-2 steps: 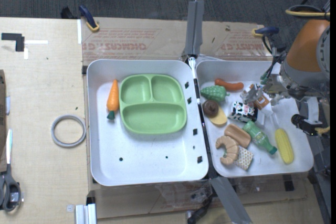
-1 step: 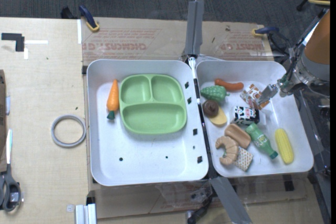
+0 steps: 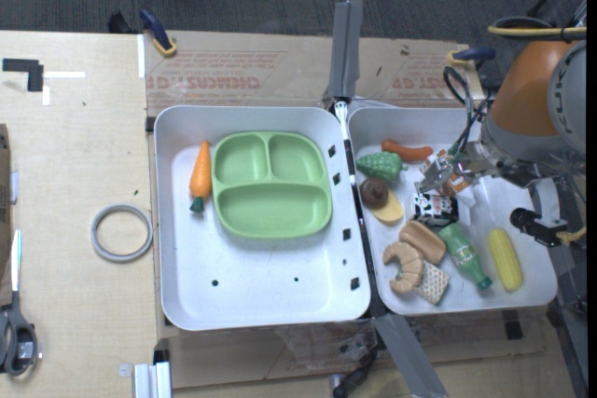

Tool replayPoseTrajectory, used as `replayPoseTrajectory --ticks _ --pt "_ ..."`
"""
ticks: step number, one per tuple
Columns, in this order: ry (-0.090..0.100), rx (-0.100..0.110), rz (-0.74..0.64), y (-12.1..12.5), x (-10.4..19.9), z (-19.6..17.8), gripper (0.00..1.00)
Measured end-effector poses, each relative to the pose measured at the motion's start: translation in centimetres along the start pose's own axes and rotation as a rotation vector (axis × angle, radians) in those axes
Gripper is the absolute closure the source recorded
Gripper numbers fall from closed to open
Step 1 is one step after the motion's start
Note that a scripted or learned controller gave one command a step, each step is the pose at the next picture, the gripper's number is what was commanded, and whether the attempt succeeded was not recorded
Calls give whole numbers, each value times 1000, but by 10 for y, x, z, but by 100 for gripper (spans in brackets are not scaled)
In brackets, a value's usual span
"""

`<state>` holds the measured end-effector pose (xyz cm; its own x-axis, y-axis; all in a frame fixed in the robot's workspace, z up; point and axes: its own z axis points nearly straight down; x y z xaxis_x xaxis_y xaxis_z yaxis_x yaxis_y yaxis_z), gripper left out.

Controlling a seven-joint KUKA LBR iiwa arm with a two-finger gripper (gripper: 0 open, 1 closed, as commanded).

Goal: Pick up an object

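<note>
Glossy white plastic bins [image 3: 177, 228], matt green plastic tray [image 3: 272, 185], pale smooth wood bench [image 3: 75, 163], printed brown cardboard [image 3: 242, 70] behind.
</note>
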<state>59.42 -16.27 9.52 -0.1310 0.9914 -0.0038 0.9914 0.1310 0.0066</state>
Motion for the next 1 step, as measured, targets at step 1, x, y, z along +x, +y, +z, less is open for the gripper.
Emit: replayPoseTrajectory --ticks 1 --pt "3 7 -40 7 3 -98 0"
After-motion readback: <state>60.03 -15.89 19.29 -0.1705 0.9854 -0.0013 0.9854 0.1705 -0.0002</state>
